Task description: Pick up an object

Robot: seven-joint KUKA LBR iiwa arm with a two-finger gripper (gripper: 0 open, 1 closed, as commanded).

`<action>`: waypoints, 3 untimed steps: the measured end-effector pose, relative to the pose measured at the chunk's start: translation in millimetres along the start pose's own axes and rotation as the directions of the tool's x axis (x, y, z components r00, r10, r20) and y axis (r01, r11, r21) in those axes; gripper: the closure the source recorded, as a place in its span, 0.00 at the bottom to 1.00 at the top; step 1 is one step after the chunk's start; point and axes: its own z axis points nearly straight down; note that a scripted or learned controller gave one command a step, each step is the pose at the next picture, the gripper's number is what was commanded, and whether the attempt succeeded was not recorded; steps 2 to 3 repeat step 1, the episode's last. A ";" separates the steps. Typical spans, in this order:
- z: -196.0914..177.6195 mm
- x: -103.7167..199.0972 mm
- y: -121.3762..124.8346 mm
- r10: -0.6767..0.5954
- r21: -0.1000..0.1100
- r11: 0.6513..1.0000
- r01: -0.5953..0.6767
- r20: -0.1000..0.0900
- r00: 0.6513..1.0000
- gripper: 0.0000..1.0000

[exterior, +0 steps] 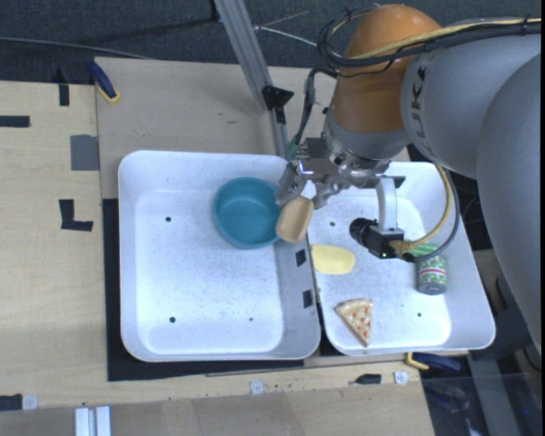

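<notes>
One tan block [293, 219] between the jaws [302, 192], beside one blue bowl [245, 212].

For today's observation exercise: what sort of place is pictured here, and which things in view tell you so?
Most likely a robotics lab test bench. A grey and orange robot arm reaches over two white bins holding small props: a blue bowl, a toy pizza slice, a small can.

arm [472, 89] — running off the top and right edges, covering the right bin's [463, 334] far edge | gripper [311, 187] — too tangled with cables and brackets to read | tan object [293, 219] — its upper end sitting hidden under the gripper, at the bins' shared edge
</notes>
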 end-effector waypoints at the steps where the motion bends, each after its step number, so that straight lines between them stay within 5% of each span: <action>1: 19.9 49.3 -28.2 -0.001 0.000 1.000 0.001 0.000 1.000 1.00; 3: 19.9 49.3 -28.2 -0.001 0.000 1.000 0.001 0.000 1.000 1.00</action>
